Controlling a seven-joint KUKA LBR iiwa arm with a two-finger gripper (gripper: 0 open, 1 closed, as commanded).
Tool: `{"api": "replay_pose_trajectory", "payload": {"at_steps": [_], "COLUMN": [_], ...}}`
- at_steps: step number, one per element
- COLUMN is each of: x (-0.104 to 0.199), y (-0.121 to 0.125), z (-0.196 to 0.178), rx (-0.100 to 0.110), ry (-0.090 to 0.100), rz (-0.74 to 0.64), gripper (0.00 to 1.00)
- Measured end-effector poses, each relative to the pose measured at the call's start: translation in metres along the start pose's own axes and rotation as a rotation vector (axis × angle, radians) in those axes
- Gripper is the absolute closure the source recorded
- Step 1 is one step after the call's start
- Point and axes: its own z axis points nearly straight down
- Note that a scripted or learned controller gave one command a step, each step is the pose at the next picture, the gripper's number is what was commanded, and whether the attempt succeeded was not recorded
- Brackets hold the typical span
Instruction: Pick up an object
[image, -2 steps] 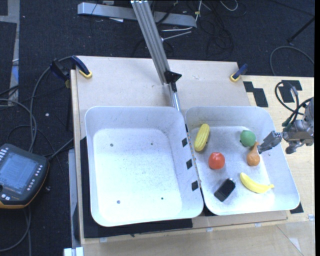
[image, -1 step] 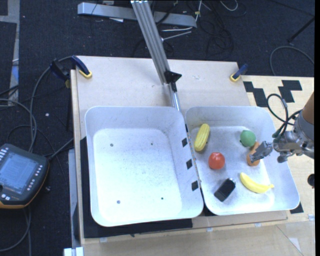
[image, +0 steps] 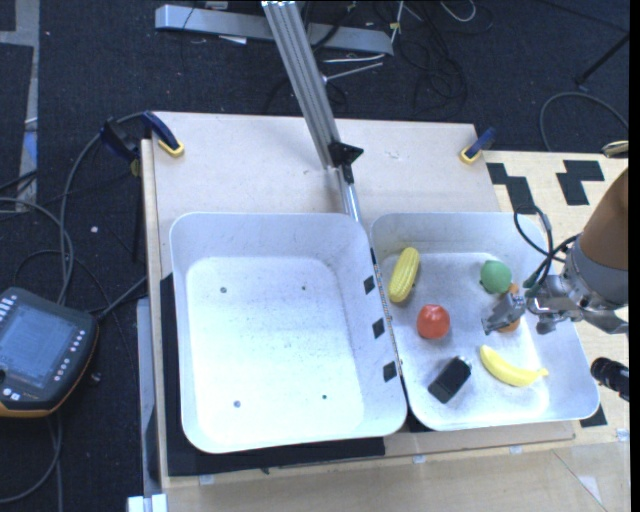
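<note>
The right bin (image: 560, 400) holds a yellow corn cob (image: 403, 273), a red tomato (image: 432, 321), a green round fruit (image: 495, 275), a yellow banana (image: 512, 367) and a black block (image: 450, 379). My gripper (image: 501, 318) reaches in from the right and sits low in this bin, just below the green fruit and just above the banana. A small orange object (image: 513, 311) shows right against the gripper's tip, partly covered by it. I cannot tell whether it is gripped or only touched.
The left bin (image: 200, 240) lies beside the right one, their rims meeting near the middle. A slanted metal pole (image: 310, 90) crosses above the bench at the back. A teach pendant (image: 40, 350) lies on the floor at the left.
</note>
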Motion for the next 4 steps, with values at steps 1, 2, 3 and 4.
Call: {"api": "replay_pose_trajectory", "payload": {"at_steps": [1, 2, 3, 4], "x": [0.002, 0.002, 0.005, 0.014], "y": [0.0, 0.001, 0.007, 0.008], "z": [0.042, 0.03, -0.014, -0.071], "rx": [0.0, -0.004, -0.007, -0.008], "ry": [0.0, -0.001, -0.002, -0.002], "rz": [0.0, 0.0, -0.001, -0.001], "gripper": [0.0, 1.0, 1.0, 1.0]}}
